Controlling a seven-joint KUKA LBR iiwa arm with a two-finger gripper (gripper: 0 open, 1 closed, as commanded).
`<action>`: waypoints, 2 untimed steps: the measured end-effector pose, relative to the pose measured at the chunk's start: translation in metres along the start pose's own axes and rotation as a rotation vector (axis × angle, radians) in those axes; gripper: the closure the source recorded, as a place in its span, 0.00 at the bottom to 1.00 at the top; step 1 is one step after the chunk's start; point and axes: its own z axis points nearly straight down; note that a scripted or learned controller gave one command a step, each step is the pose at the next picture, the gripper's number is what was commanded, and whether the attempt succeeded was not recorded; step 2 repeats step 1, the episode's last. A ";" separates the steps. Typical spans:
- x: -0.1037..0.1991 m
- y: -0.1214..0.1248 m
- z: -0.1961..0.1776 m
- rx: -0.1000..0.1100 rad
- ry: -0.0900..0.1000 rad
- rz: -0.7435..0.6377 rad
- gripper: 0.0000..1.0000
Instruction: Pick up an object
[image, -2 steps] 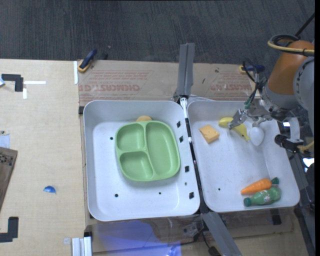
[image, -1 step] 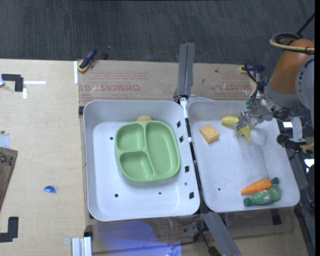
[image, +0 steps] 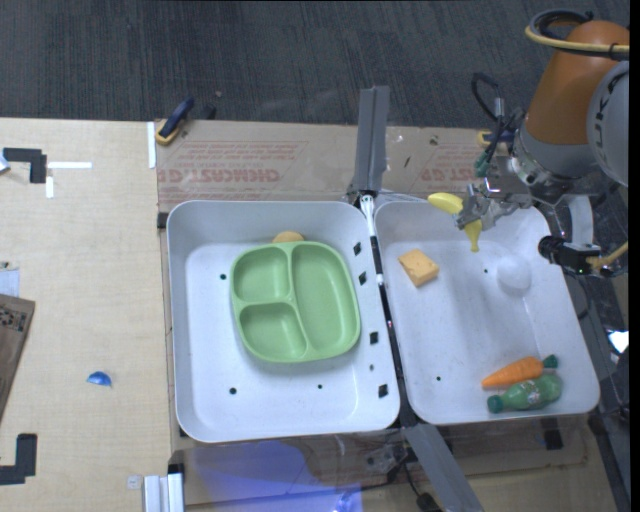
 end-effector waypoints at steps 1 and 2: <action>0.020 -0.023 -0.054 0.000 -0.001 -0.179 1.00; 0.020 -0.023 -0.054 0.000 -0.001 -0.179 1.00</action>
